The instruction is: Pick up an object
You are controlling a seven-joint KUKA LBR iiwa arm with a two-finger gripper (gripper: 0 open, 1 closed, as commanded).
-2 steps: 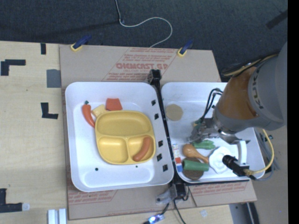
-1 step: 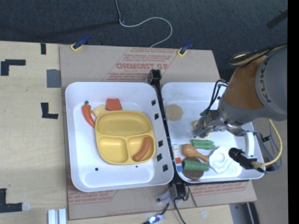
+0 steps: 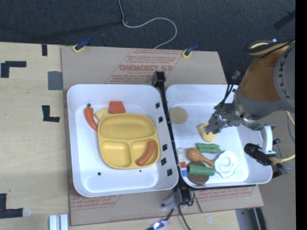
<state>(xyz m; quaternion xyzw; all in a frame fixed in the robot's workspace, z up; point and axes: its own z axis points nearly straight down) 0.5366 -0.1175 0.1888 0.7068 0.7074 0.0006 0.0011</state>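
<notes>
A cardboard-covered bench (image 3: 144,66) bears two white bins. In the right bin (image 3: 192,97), the gripper (image 3: 214,124) sits low over a yellow toy (image 3: 209,136), touching its upper edge; whether its fingers are open or shut I cannot tell. Below the yellow toy lie a green piece (image 3: 208,148), a fried egg (image 3: 226,163) and a wooden spoon (image 3: 197,155). The left bin (image 3: 79,128) holds a yellow tray (image 3: 127,138).

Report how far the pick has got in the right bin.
Done: the arm has reached into the right bin and the gripper sits low over the yellow toy food piece. In hand: closing on that piece; whether the fingers grip it cannot be judged from this slant. Left: the lift, since the piece looks to rest on the bin floor. The fried egg and other toys lie untouched nearby.
</notes>
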